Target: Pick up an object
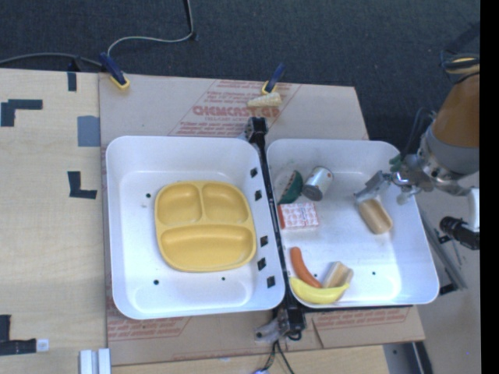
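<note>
A: What does the bench carry?

B: Cardboard [234,111] lies under two white bins. The left bin [125,209] holds a yellow divided plate [206,226] at its middle. Dark carpet [312,22] lies beyond the bench's far edge.

A: And the right bin [405,271]?

B: A tan bread-like block [375,215] lies toward its right wall. A metal can [317,182] and a green wedge [291,187] sit near the left wall, a red-patterned packet [299,216] just below them. A carrot [301,265], a banana [318,291] and a small tan cylinder [336,273] crowd the near left corner.

A: The gripper [380,187]?

B: It hangs just above the block's far end, fingers spread, gripping nothing.
</note>
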`<control>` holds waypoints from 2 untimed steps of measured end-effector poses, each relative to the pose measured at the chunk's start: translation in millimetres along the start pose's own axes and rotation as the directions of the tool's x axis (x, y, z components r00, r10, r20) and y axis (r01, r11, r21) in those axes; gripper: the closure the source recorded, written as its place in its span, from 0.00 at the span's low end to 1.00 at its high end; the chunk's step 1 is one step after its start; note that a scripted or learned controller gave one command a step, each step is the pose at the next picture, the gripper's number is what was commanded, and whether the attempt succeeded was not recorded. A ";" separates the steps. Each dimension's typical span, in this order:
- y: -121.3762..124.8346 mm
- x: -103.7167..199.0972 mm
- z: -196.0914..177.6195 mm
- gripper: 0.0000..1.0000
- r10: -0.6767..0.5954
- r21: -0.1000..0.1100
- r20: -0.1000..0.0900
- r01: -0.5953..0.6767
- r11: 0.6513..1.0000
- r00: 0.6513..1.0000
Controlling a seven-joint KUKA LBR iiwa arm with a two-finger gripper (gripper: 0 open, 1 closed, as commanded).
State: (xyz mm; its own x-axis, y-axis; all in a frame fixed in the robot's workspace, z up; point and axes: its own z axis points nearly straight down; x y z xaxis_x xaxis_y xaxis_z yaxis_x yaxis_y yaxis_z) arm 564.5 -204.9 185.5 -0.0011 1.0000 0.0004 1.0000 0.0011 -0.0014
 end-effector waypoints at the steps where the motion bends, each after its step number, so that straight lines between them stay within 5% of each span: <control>1: -23.7 -16.8 96.7 0.00 -0.001 -0.004 -0.004 0.001 1.000 1.000; 2: 48.6 -17.3 96.0 0.00 -0.003 -0.010 0.001 0.003 1.000 1.000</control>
State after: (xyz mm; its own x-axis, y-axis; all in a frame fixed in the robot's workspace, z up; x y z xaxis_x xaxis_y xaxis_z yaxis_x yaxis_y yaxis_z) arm 613.0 -222.1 89.4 -0.0040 1.0000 -0.0004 1.0000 0.0040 0.0084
